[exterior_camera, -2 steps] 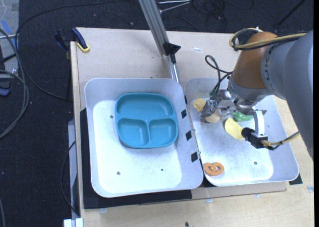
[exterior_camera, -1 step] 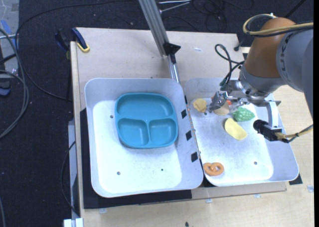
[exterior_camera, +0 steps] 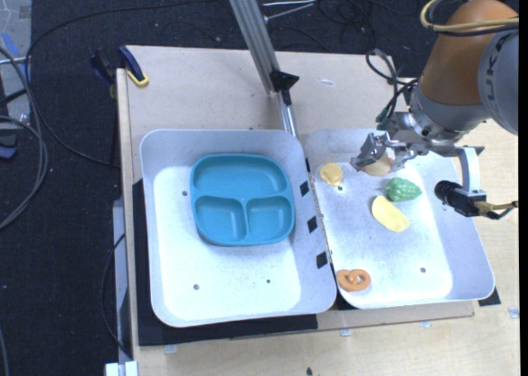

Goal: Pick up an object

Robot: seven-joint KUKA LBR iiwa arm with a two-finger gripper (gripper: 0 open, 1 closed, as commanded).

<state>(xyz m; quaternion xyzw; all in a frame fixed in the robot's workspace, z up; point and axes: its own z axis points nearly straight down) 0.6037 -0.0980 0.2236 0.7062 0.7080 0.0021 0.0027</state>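
The arm [exterior_camera: 462, 53] enters from the right, its upper part cut off by the frame edge. The gripper [exterior_camera: 373, 157] hangs over the far side of the right bin [exterior_camera: 462, 271]. A small tan object [exterior_camera: 380, 166] sits at its fingertips, partly hidden; whether the fingers clamp it or stand open cannot be told.

Loose items in the right bin:
- yellow piece [exterior_camera: 332, 174], far left, beside the bin wall;
- green lump [exterior_camera: 403, 190], just right of the gripper;
- yellow oval [exterior_camera: 389, 215], touching the green lump's near side;
- orange pretzel shape [exterior_camera: 354, 280], near left corner.

The left bin [exterior_camera: 165, 284] bears a blue divided tray [exterior_camera: 242, 199].
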